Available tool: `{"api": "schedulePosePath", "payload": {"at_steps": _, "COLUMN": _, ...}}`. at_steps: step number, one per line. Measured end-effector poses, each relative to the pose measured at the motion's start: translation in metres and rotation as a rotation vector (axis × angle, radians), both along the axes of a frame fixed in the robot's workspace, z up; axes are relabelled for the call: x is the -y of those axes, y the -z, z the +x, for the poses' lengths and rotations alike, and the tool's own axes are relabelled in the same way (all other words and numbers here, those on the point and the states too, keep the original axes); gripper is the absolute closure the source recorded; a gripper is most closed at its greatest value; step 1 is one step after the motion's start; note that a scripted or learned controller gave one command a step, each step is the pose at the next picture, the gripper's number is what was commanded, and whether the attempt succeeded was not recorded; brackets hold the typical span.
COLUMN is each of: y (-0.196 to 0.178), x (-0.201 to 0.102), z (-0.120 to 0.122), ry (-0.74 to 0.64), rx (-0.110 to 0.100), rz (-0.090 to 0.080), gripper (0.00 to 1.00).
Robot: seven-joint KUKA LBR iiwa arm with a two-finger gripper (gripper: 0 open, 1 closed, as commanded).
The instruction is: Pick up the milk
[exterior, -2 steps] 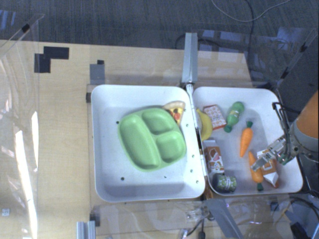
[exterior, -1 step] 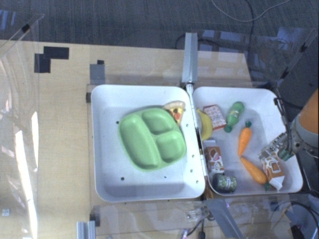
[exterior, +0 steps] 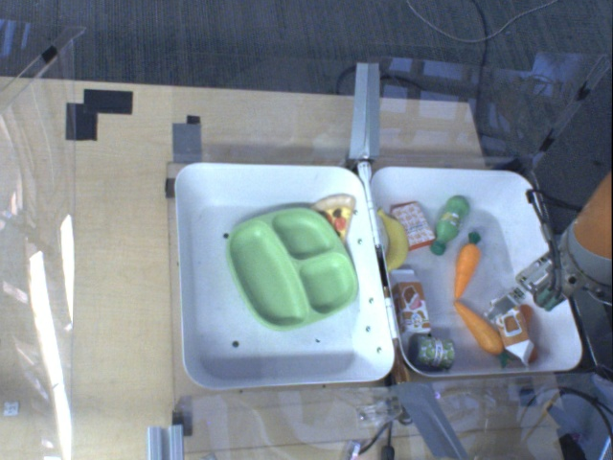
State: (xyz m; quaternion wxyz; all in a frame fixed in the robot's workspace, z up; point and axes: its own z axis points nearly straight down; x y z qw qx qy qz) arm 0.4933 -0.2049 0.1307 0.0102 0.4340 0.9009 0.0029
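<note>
Where the milk sits: near-right corner of the right bin (exterior: 450, 172). I'm taking the milk (exterior: 518, 333) to be the small white carton with the orange-brown label, lying on its side.
Gripper: the gripper (exterior: 514, 293) hangs just on the far side of the carton, nearly over its far end.
Fingers: the fingers (exterior: 500, 307) look spread, with two shiny tips apart and nothing pinched between them as far as I can see.
Which way to go: the milk lies a touch toward the near edge from the tips, so it's a short nudge near, then down.
Long axis: the carton seems to run roughly far-to-near with a slight slant, so the tips should straddle it left-right.
Neighbour: a carrot (exterior: 479, 329) lies just beside the carton on its left and could get caught.
Lookalike: a brown carton (exterior: 411, 305) sits well apart, by the bin's left wall.
</note>
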Motion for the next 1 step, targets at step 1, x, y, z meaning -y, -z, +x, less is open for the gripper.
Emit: {"api": "schedulePosePath", "payload": {"at_steps": 1, "y": -0.1236, "x": -0.0028, "z": -0.004, "ry": 0.012, "rx": -0.011, "rz": 0.001, "gripper": 0.0}}
